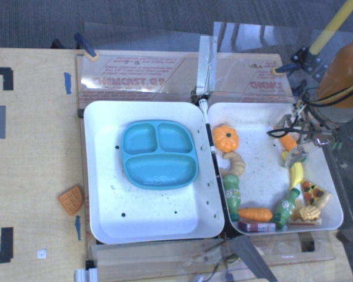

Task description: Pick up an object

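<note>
The gripper [295, 135] hangs at the right bin's [256, 113] upper right, over an orange block [289, 142]. Whether its fingers are apart, I cannot tell. The banana [296, 174] lies just below; a skewed descent could nudge either aside.

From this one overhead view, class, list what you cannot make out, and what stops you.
1. The tool in the right white bin: wires and glare hide whether it grips the small orange block.
2. The grey arm with orange band: cut off by the right edge.
3. Toy food at the bin's near right corner: piled, too small to name.
</note>
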You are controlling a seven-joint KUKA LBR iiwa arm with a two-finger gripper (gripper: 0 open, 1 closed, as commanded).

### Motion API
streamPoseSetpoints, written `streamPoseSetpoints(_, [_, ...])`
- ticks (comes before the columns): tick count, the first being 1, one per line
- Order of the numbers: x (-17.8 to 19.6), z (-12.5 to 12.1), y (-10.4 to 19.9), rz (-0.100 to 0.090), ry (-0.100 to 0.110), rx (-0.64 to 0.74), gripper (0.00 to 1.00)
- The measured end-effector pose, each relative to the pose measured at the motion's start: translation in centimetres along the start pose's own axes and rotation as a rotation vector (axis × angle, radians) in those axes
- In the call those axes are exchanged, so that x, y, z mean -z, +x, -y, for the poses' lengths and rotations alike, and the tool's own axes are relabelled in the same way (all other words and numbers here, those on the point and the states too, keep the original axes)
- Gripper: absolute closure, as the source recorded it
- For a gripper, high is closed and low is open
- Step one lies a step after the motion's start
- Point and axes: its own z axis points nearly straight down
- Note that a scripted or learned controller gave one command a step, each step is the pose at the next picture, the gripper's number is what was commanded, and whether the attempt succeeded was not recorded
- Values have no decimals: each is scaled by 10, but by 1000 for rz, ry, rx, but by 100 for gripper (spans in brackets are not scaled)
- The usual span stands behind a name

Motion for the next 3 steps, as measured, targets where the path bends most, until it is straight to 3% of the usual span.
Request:
streamPoseSetpoints(1, [16, 0, -5, 14, 7, 2, 100])
streamPoseSetpoints(2, [15, 0, -4, 13, 6, 3, 0])
streamPoseSetpoints(3, [0, -5, 6, 0, 0, -46, 0])
